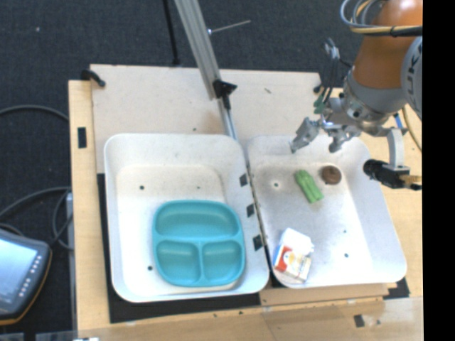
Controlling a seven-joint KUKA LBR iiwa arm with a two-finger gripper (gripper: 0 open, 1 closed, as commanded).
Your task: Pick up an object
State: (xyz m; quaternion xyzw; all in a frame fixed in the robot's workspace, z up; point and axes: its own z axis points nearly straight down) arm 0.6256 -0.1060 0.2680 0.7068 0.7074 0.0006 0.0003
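A green block lies flat and aslant in the right bin's upper middle. A small brown round ball sits just beside it. A white-and-red packet lies at the bin's lower left corner.

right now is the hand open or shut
Open: the hand has its two fingers spread apart above the right bin, with nothing between them.

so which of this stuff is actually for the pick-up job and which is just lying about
For the job:
- claw, open, above the right bin
- green block
- brown ball
- red and white packet

Lying about:
- blue divided tray in the left bin
- metal post
- tablet beside the bench
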